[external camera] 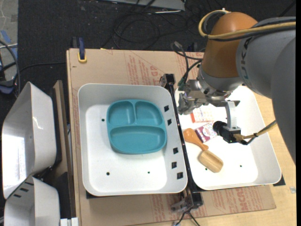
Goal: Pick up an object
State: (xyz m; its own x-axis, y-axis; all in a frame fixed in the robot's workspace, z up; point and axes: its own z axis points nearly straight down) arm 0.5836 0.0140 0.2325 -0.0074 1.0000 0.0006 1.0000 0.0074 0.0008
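The scoop lies in the right bin, its orange handle pointing up-left and its tan bowl down-right. It is the landmark here. Touching the upper right of the handle is a small pink packet. Beyond the packet, farther from the scoop, lies a white card with red print, partly under the robot.

The gripper hangs above the scoop's handle end, well apart from it, close to the wall that the two bins share. Whether it is released or clenched cannot be told from this slant, and nothing shows in its grasp. The arm, grey with its orange band, comes in from above and right of the scoop and covers the bin's far corner and part of the card. The scoop and the packet lie open to view.

Left of the scoop, across the shared wall, the left bin holds a teal divided plate, flat and alone, well apart from the gripper. A few small black marks run down that bin's wall nearest the scoop.
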